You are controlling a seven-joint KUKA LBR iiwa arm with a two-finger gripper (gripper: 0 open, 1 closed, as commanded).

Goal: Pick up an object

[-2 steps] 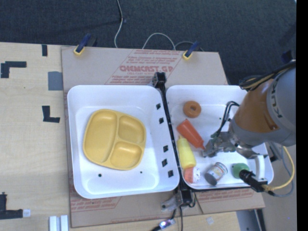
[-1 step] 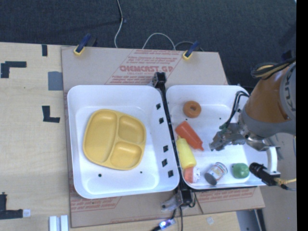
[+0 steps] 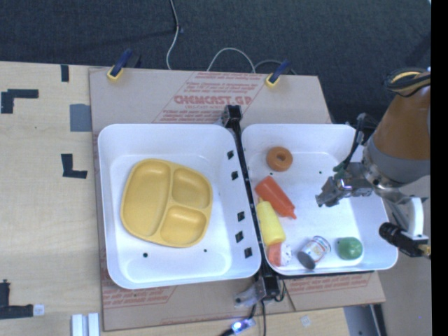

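The right bin (image 3: pixel 308 135) holds a brown doughnut (image 3: pixel 279 159), an orange carrot (image 3: pixel 274 195), a yellow bottle with an orange end (image 3: pixel 270 226), a small silver can (image 3: pixel 315 250) and a green round object (image 3: pixel 349 247). My gripper (image 3: pixel 329 197) hangs over the right side of this bin, above bare white floor between the carrot and the bin's right wall. Nothing shows between its fingers. The can and green object lie just below it in the view.
The left bin (image 3: pixel 112 145) carries a yellow divided tray (image 3: pixel 166 201). Both bins rest on a cardboard sheet (image 3: pixel 203 96) clamped at the back. A black divider strip (image 3: pixel 240 180) runs between the bins. A cable loops beyond the back edge.
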